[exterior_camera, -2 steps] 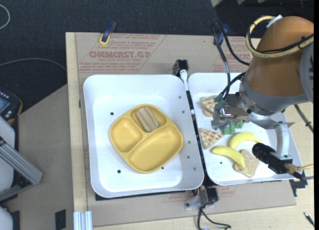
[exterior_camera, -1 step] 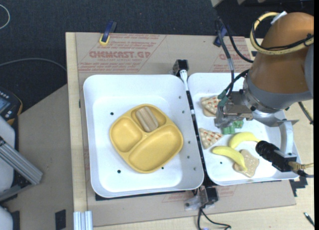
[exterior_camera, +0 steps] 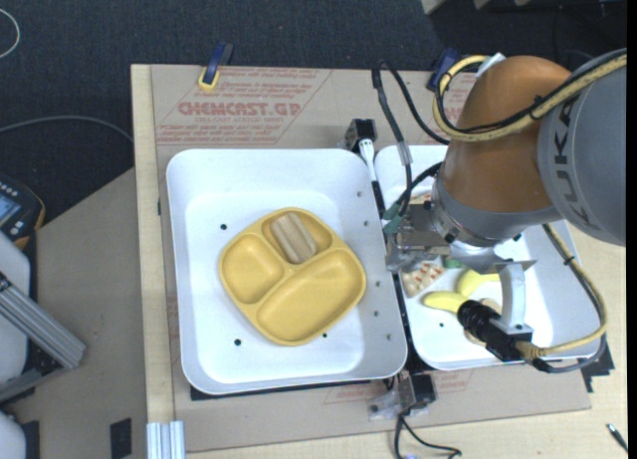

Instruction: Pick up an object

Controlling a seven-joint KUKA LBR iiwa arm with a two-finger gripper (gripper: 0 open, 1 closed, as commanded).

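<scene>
In the left bin [exterior_camera: 199, 198] lies a yellow divided plate [exterior_camera: 292, 276], with a tan, bread-like piece [exterior_camera: 294, 236] in its upper compartment. A yellow banana [exterior_camera: 450, 301] lies in the right bin [exterior_camera: 557, 328], and a pale speckled object [exterior_camera: 425, 275] sits just above it. My gripper [exterior_camera: 416, 248] hangs low over the right bin's left edge, right above the speckled object. The orange band and wrist hide much of that bin.
The two bins sit side by side on a cardboard-covered bench [exterior_camera: 239, 99]. Black cables [exterior_camera: 393, 118] run along the gap between them. A black connector [exterior_camera: 488, 326] on the arm's cable hangs beside the banana.
</scene>
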